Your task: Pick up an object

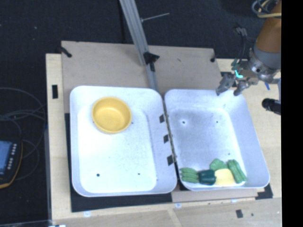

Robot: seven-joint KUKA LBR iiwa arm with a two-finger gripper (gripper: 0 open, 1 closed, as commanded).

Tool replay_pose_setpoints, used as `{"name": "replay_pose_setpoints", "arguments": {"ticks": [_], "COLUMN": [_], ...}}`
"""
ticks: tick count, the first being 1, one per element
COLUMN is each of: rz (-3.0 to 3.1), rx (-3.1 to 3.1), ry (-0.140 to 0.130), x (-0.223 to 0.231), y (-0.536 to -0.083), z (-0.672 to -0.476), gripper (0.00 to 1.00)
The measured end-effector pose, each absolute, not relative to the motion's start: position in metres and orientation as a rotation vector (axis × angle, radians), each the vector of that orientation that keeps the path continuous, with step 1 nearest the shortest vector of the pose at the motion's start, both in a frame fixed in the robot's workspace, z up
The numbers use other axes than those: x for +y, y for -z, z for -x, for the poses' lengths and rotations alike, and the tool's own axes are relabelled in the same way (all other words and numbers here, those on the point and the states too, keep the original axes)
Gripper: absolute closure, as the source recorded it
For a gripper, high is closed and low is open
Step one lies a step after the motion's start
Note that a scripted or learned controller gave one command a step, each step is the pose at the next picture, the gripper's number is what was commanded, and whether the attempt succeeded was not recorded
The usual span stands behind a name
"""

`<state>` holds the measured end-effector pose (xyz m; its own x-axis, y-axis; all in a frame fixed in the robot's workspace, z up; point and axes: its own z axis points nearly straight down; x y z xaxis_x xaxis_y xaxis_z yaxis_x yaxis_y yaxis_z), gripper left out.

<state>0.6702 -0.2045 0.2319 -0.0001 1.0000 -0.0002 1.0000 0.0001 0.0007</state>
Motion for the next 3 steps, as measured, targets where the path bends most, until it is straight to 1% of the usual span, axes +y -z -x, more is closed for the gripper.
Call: {"name": "replay_pose_setpoints", "arguments": {"ticks": [1, 2, 3], "rz": [-2.221, -2.224, -2.223], "rx": [2.221, 2.224, 2.222], "ry": [-0.001, 0.005, 0.003], "x": [-0.205, -0.206, -0.208], "y": [-0.232, -0.169, -0.127], "z": [-0.670, -0.670, -0.668], "gripper": [0.00, 0.00, 0.00]}}
